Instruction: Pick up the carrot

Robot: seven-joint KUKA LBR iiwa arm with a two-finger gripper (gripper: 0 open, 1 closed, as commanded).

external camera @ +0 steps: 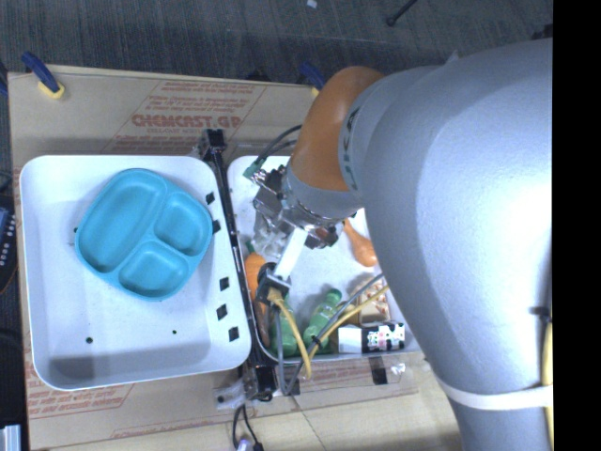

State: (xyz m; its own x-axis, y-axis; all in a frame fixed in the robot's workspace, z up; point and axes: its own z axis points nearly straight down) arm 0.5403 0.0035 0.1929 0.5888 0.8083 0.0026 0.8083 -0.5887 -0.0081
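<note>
Most of the carrot (pixel 362 241) hides behind the arm (pixel 451 186); the claw's (pixel 267 252) state cannot be told.

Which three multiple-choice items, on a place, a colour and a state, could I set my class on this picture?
1. Where does the plate lie? A. in the right bin B. in the left bin C. on the cardboard
2. What colour is the band on the arm? A. green B. blue C. orange
3. How does the plate lie? A. hollows facing up B. upside down C. on its edge
Answers: 1 B, it rests on the left bin's floor; 2 C, the band above the wrist is orange; 3 A, its three hollows show from above.
</note>
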